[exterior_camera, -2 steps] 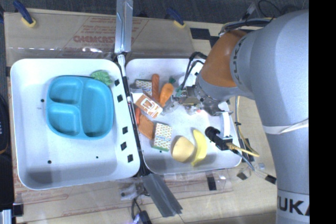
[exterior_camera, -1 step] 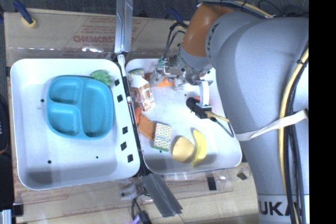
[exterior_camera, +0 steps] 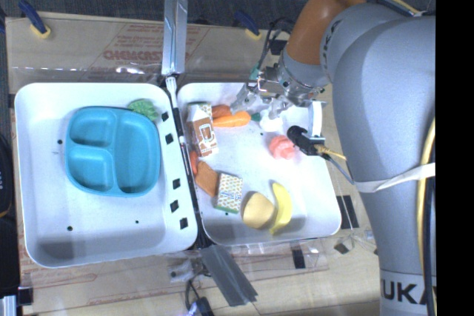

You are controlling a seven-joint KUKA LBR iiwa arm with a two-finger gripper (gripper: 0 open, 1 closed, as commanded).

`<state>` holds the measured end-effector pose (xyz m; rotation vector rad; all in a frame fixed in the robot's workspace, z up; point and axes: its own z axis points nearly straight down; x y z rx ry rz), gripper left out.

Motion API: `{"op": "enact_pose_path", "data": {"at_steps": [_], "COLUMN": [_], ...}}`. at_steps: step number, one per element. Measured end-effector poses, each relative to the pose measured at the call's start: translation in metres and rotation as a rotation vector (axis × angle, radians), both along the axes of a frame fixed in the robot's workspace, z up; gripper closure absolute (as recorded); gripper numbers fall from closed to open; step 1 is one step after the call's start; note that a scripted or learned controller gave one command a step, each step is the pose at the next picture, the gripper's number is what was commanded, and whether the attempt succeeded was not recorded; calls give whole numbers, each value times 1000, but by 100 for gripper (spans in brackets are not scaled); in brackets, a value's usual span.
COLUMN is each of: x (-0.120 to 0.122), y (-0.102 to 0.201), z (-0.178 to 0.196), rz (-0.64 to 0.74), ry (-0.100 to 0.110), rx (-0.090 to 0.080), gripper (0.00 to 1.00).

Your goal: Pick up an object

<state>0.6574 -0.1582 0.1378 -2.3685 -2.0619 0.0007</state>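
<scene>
gripper [exterior_camera: 261, 101]: low at 12 o'clock of right bin [exterior_camera: 326, 192] — finger state can't tell.
carrot [exterior_camera: 231, 119]: toy, lying flat just at 7 o'clock of gripper, next to small carton [exterior_camera: 203, 131].
handling: prob. light, stiff, smooth plastic — may slip; tapered.
grip pt: across thick mid-body, not the tip.

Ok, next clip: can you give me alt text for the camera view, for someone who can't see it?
A grey robot arm reaches from the right, its pincer low over the right bin near a carrot. That bin also holds a banana, a pink toy and small boxes. The left bin holds a blue divided tray.
</scene>
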Motion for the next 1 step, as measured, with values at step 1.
{"op": "enact_pose_path", "data": {"at_steps": [1], "x": [-34], "y": [-9], "z": [-34], "rz": [176], "ry": [3], "rx": [1], "gripper": [0]}}
